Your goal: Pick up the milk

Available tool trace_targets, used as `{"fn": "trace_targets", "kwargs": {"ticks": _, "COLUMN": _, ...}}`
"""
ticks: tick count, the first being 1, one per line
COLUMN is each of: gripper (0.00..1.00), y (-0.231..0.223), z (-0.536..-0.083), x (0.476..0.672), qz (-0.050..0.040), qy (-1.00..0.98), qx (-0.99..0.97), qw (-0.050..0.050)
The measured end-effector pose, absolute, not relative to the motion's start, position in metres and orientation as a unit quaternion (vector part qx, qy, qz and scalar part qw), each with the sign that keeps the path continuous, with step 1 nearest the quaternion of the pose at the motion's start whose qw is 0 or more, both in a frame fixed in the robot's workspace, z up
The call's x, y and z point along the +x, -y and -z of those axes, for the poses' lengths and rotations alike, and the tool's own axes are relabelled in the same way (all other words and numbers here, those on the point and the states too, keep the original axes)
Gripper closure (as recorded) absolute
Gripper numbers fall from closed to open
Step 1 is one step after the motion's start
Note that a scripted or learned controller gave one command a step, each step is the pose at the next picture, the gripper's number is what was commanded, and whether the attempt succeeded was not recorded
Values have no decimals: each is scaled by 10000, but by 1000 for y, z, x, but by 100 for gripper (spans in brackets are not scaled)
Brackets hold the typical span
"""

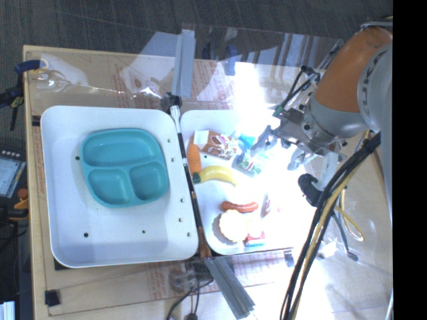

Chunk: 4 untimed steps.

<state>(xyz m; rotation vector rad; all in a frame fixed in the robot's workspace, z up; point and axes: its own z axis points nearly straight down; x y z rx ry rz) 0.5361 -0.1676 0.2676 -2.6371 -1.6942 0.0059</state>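
Your gripper (pixel 275 143) hangs over the far right part of the right bin (pixel 208 245). Just left of it, inside that bin, you have a small carton (pixel 251 160), and further left a snack packet (pixel 215 143). Left again, against the bin's dividing wall, stands a carrot (pixel 193 159), with a banana (pixel 217 174) beside it. Nearer you than the gripper lie a sausage (pixel 239 207) and, below that, a round bun (pixel 231 227). Well to the gripper's left, the left bin (pixel 60 232) holds a divided tray (pixel 125 165).
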Motion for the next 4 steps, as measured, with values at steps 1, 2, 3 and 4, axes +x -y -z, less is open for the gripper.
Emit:
{"fn": "trace_targets", "kwargs": {"ticks": 1, "gripper": 0, "y": 196, "z": -442, "x": 508, "qz": -1, "qy": 6586, "qx": -7525, "qw": 2}}
{"fn": "trace_targets", "kwargs": {"ticks": 2, "gripper": 100, "y": 193, "z": -451, "x": 510, "qz": 0, "qy": 6621, "qx": -7495, "qw": 18}}
{"fn": "trace_targets", "kwargs": {"ticks": 3, "gripper": 0, "y": 193, "z": -451, "x": 510, "qz": -1, "qy": 6622, "qx": -7494, "qw": 21}}
{"fn": "trace_targets", "kwargs": {"ticks": 4, "gripper": 0, "y": 138, "z": -385, "x": 477, "qz": -8, "qy": 8210, "qx": -5709, "qw": 23}}
